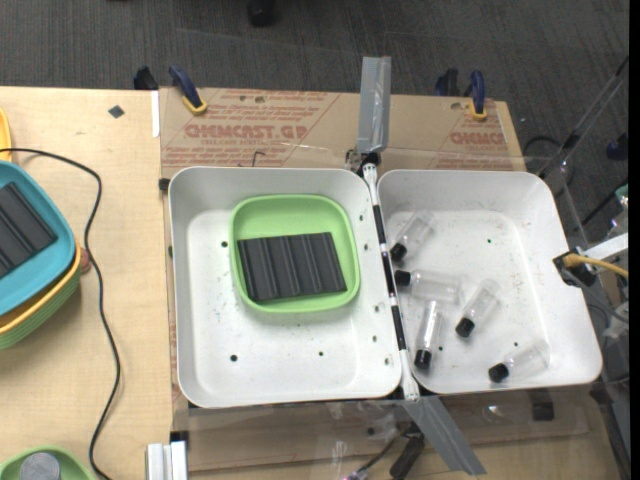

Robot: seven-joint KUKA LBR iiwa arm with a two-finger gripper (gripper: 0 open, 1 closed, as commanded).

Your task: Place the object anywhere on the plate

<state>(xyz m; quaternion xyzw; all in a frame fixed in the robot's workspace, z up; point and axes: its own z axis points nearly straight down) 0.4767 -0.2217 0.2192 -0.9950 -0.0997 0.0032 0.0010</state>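
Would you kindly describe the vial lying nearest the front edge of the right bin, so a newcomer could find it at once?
Start at the right bin, the one without the green plate. Look to its front right corner: the vial lies there, near the front wall. It is clear with a black cap pointing left, and it lies apart from the other vials, which cluster nearer the divider and the middle.

Bench, cardboard sheet, 2 white bins, black cable

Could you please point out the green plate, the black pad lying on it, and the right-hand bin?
green plate (293, 212): camera view, top rim.
black pad (294, 266): camera view, its middle.
right-hand bin (462, 180): camera view, far rim.
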